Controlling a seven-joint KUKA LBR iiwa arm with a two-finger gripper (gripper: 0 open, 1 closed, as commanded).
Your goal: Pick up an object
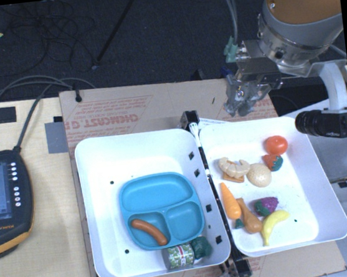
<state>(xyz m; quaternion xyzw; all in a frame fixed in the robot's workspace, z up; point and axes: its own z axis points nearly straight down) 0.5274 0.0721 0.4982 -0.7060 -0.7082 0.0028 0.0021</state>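
Nearest the camera, at the 6 o'clock edge of the left bin (96, 175), a small can (178, 256) lies on its side with a dark green item (201, 247) touching its 3 o'clock end. Just beyond them sits a blue divided tray (158, 196), and a sausage (149, 231) lies slantwise in the tray's 7 o'clock compartment.

In the right bin (320, 211), the toy foods cluster toward the 9 o'clock wall. A yellow banana (273, 223) lies closest to the near rim, with a purple eggplant (266, 205) just past it at 12 o'clock. An orange carrot (231, 201) runs along the divider, and a tan piece (250, 218) rests beside the carrot's near end. Farther on lie a pale mushroom-like shape (234, 168) and a cream round piece (259, 175), touching or nearly so. A red tomato (275, 145) sits at 1 o'clock of them, with a small teal bit (273, 164) just under it.

Farthest back, the gripper (242, 102) hangs over the brown counter (126, 109) just beyond the right bin's far rim, at 12 o'clock of the foods and well apart from them. Nothing shows between the fingers; whether they are apart or together cannot be told.
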